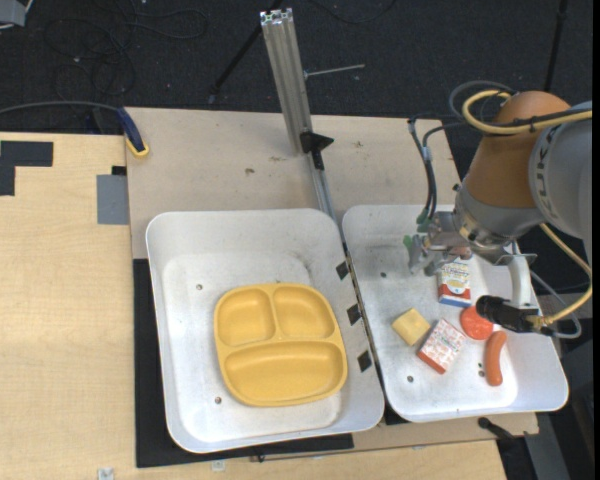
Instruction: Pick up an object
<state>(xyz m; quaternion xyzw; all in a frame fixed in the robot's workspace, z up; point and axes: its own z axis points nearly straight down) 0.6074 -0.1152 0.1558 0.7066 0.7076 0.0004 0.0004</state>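
The right bin (400, 388) holds several small items: a pale yellow cheese block (412, 326), a red-and-white packet (441, 345), an orange-red sausage (494, 357), a red round piece (474, 321) and a white-and-red carton (454, 280). My gripper (436, 250) hangs over the bin's far right part, just above and touching or nearly touching the carton's upper end. Its fingertips are hidden among the wrist parts. I see nothing lifted clear of the bin floor.
The left bin (180, 268) carries a yellow divided tray (278, 344). An aluminium post (288, 78) rises behind the bins. Cables loop around the wrist (500, 178) at the right. Bare bin floor lies around (380, 268).
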